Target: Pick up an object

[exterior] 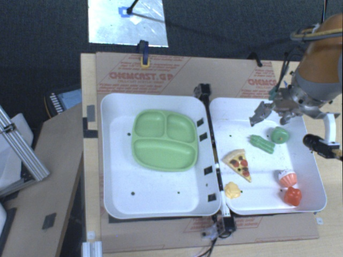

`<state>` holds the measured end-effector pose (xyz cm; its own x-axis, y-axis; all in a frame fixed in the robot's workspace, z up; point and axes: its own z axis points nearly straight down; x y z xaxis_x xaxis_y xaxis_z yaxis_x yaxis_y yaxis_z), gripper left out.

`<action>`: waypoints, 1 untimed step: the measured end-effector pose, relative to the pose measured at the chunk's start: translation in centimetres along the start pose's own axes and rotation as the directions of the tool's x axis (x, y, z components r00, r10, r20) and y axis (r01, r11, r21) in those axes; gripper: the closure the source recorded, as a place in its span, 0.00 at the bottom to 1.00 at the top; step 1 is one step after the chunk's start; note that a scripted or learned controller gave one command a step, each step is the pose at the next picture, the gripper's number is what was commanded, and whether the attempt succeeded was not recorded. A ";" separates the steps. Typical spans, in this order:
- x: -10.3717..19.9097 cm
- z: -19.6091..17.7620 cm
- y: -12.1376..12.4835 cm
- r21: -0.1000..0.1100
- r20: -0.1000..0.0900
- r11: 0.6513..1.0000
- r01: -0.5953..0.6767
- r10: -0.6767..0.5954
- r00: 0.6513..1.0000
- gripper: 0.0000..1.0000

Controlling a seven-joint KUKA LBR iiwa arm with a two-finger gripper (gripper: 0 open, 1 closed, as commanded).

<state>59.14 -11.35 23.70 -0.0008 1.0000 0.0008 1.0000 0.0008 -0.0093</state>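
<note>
Several toy foods lie in the right bin (225, 116): a green pickle (261, 143), a round green piece (279, 135) touching its right end, a pizza slice (238, 164), a yellow lump (232, 189), a pink cupcake (286, 176) and a red fruit (292, 196). My gripper (268, 119) hangs over the bin's far right part, just above and behind the pickle and the round green piece. Its fingers stand open with nothing between them.
The left bin (115, 186) holds a light green divided plate (163, 141). A black divider clip strip (209, 143) runs between the two bins. A black cylindrical part (321, 146) juts in at the right bin's right rim.
</note>
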 end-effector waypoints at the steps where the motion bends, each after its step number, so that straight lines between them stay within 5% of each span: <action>1: 0.0 -0.6 0.2 -0.011 0.001 1.000 0.002 -0.002 1.000 0.00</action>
<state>59.36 -11.34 24.28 -0.0026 1.0000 -0.0004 1.0000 0.0026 0.0013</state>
